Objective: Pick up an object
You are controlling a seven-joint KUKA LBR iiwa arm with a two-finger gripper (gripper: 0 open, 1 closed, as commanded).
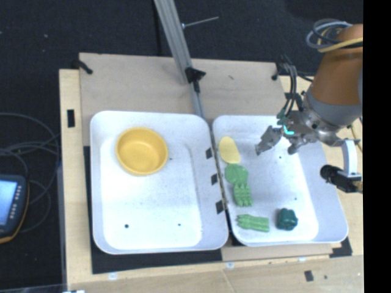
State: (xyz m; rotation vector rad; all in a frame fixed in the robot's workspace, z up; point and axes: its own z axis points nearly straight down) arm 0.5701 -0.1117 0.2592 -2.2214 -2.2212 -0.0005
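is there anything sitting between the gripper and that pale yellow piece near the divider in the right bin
Nothing visible does. The gripper hangs over the upper middle of the right bin, fingers spread and nothing between them. The pale yellow piece lies to its left by the divider, with bare white floor between. The green pieces lie lower, off that line.

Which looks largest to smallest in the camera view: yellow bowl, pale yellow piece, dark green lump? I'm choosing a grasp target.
1. yellow bowl, clearly largest.
2. pale yellow piece.
3. dark green lump, only slightly smaller; those two are close.
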